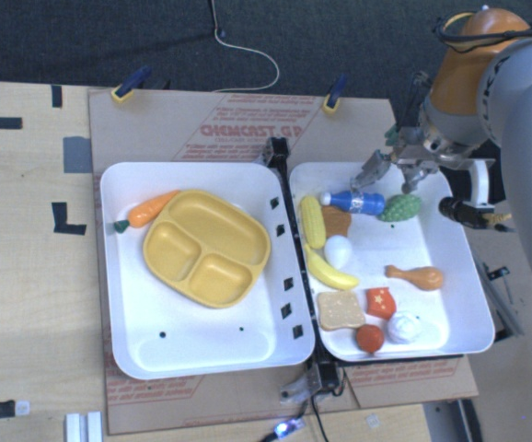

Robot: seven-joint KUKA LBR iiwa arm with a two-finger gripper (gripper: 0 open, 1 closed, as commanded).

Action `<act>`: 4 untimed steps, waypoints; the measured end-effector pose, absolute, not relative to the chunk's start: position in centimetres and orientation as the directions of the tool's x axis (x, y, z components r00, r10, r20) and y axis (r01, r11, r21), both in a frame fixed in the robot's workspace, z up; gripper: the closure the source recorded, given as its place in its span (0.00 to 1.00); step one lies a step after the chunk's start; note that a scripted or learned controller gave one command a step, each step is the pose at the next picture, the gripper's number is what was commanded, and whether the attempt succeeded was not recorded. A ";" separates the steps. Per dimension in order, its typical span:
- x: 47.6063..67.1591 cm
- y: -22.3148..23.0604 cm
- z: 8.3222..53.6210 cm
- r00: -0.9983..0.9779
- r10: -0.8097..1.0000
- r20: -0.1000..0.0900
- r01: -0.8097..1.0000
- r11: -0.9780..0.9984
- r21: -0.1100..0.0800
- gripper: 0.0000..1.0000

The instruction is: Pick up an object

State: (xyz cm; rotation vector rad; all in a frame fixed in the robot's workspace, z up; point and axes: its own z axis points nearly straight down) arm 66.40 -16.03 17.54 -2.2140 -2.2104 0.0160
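Bins: two white bins; the left bin (128, 274) and the right bin (459, 284) sit side by side, touching along the middle.
Left bin contents: one yellow divided plate (207, 247) and one carrot (148, 209) resting against the plate's upper left edge.
Right bin contents: one blue bottle (356, 202), one green bumpy fruit (400, 208), one corn cob (312, 221), one egg (338, 250), one banana (329, 272), one chicken drumstick (415, 276), one slice of toast (341, 310), one red pepper piece (380, 301), one tomato (369, 338), one white lump (404, 327), and a brown item (337, 220) partly hidden under the bottle.
Gripper: the gripper (392, 173) hangs over the far end of the right bin, fingers spread apart, nothing between them; bottle and green fruit lie just below.
Crowding: bottle, corn, egg and brown item are packed close together.
Surface: a cardboard sheet (248, 127) on a wooden bench (27, 274), with two clamps at its far edge.
Room: dark carpet (82, 17) with a thin white cable (248, 49).
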 end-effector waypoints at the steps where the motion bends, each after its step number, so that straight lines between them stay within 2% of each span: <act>1: 66.8 -16.0 18.5 -0.001 1.000 0.000 1.000 0.001 -0.002 0.00; 3: 66.6 -15.5 8.7 -0.002 1.000 -0.001 1.000 0.002 -0.005 0.00; 4: 66.6 -15.5 9.9 -0.005 1.000 -0.001 1.000 0.005 -0.012 1.00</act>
